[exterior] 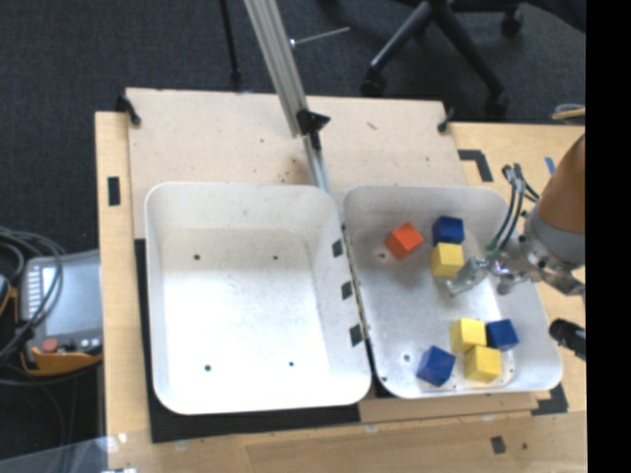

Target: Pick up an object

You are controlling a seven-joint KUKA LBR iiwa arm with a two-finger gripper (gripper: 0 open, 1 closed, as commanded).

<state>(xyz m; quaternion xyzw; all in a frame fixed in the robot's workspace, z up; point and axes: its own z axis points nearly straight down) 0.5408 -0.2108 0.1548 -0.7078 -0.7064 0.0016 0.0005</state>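
My gripper [471, 276] hangs low in the right bin [386, 217], just beside the yellow cube [447, 259], and I cannot tell what state it is in or whether it has hold of anything; the metal there is too small and blurred to read. Going left to right: the left bin [168, 215] lies well apart from my work; then the orange cube [403, 240], tilted on the floor of the right bin; then the yellow cube with a blue cube [449, 230] touching its far side. Nearer the front lie a blue block [435, 365], two yellow blocks [471, 334] [483, 363] and another blue one [502, 334], packed close. The yellow cube looks to be my likeliest target: small, hard-edged, plain-faced. My worry is that the blue cube pressed against it leaves no room on that side, so I may shove the pair along or close on a corner and let it slip free.
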